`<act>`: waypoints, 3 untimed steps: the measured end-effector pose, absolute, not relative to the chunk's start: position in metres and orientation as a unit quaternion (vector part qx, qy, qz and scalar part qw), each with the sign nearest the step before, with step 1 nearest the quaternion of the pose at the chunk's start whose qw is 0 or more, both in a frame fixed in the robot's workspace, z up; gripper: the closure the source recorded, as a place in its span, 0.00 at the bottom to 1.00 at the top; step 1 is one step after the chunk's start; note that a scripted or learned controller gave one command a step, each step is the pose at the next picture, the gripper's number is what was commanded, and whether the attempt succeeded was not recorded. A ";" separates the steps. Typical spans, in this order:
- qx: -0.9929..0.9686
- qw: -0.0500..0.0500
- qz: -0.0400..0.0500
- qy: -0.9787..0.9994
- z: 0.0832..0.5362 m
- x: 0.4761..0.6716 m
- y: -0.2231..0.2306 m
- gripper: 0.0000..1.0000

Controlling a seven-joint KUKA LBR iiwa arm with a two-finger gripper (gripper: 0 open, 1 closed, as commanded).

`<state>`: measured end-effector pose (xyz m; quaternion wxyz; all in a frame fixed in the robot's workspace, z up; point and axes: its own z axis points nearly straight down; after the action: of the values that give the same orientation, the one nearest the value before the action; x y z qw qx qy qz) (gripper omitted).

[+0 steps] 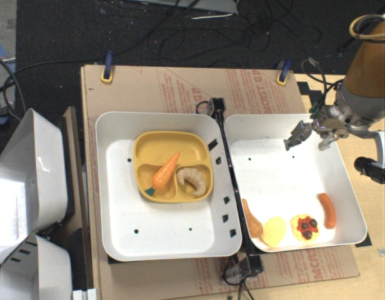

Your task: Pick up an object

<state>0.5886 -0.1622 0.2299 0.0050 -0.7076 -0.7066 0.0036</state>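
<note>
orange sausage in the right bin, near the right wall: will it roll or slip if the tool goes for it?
The sausage looks smooth and rounded, so it probably rolls sideways if nudged. Its glossy surface suggests it may slip from a pinch. It lies close to the right bin wall, likely crowding the tool.

Two white bins are seen side by side. In the left bin a yellow divided plate is holding a carrot and a shrimp. The gripper is hovering over the right bin, where a sausage, a little pizza and a yellow disc are lying along the near edge.
</note>
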 end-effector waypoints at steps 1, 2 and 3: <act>-0.707 0.000 0.000 -0.708 0.237 0.591 -0.162 0.00; -0.706 0.002 0.001 -0.708 0.190 0.596 -0.154 0.00; -0.707 0.002 0.002 -0.707 0.127 0.600 -0.152 0.00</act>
<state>0.6000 -0.1523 0.1266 0.0022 -0.7069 -0.7073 0.0016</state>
